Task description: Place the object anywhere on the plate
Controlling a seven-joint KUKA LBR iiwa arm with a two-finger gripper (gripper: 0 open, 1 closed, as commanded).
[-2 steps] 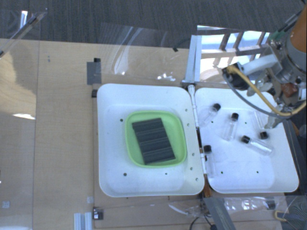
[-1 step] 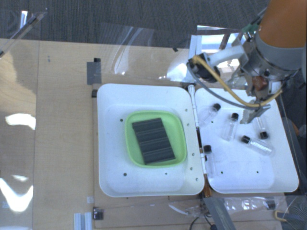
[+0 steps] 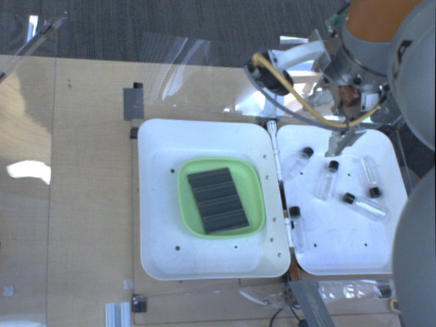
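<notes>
Arm reaching from right, tool [image 3: 338,144] poised low above right bin [image 3: 340,251].

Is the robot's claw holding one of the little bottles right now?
It looks like no. The gripper hangs over the right bin, its tips just above a small vial, with nothing visible between them. Whether it is open or shut cannot be told.

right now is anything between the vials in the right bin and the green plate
Yes: the raised rims where the two bins meet lie between the vials and the green plate. A dark ridged block also covers most of the plate.
</notes>
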